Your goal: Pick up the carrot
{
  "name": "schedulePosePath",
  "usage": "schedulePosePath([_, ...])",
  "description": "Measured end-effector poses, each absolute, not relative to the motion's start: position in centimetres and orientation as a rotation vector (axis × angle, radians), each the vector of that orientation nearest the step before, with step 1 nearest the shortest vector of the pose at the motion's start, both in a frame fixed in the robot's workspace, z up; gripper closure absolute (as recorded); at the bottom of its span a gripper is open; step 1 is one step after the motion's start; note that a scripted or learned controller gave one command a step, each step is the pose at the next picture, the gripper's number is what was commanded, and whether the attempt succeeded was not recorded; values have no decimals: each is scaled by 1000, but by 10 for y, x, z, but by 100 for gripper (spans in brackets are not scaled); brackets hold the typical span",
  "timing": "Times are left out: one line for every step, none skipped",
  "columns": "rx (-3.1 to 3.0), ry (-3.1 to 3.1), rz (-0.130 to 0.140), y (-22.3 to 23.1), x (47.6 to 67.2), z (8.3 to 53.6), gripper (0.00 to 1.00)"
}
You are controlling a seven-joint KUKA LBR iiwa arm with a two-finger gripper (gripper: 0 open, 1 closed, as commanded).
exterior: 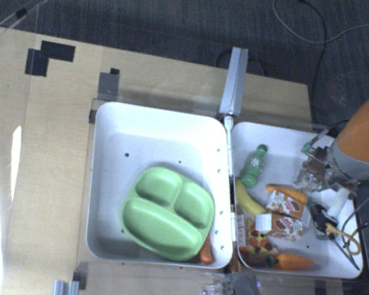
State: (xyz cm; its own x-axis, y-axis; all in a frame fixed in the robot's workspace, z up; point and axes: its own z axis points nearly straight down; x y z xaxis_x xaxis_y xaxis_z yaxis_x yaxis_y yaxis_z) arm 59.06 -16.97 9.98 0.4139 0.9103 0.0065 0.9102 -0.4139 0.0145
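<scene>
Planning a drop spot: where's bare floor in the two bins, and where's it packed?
Left bin: bare along its far and left sides, around the green divided plate. Right bin: a bare strip at the far end beyond the green bottle. Crowded: its near half, with banana, snack packets and carrot; claw over the right side.

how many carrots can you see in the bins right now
3. One carrot lies below the jaws in the right bin, another near its front edge, and a third peeks from under the green tray. More may be hidden.
</scene>
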Motion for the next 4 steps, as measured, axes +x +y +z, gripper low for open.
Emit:
schedulePosePath([2635,1696,21,-170,590,100,0])
schedulePosePath([2650,1678,12,-171,583,88,0])
schedulePosePath([2648,1677,22,-170,586,100,100])
schedulePosePath([2647,1677,22,-171,586,100,0])
